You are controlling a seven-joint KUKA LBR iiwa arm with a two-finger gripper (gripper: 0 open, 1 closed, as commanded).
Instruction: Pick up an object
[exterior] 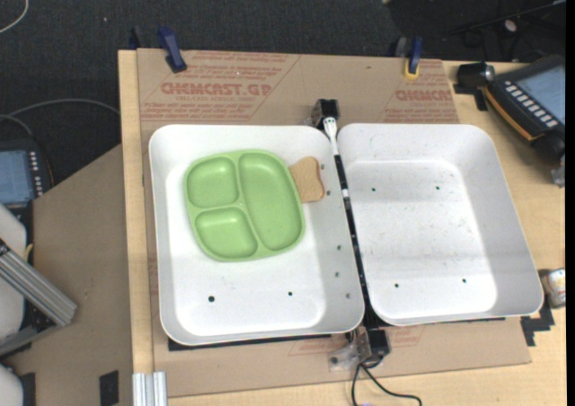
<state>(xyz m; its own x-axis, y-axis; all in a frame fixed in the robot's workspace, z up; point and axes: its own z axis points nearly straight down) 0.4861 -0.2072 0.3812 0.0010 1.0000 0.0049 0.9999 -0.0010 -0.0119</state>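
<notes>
A green plate (243, 205) with three compartments lies in the left bin (180, 305), toward its far half. A small tan, flat piece (308, 179) rests against the plate's right rim, near the wall between the bins.
The right bin (503, 216) sits beside the left one on a brown cardboard sheet (234, 85). Blue and yellow clamps (171, 49) hold the sheet's far edge. A black tablet device (530, 99) lies at the far right, and cables run at the bins' near edge (368, 368).
</notes>
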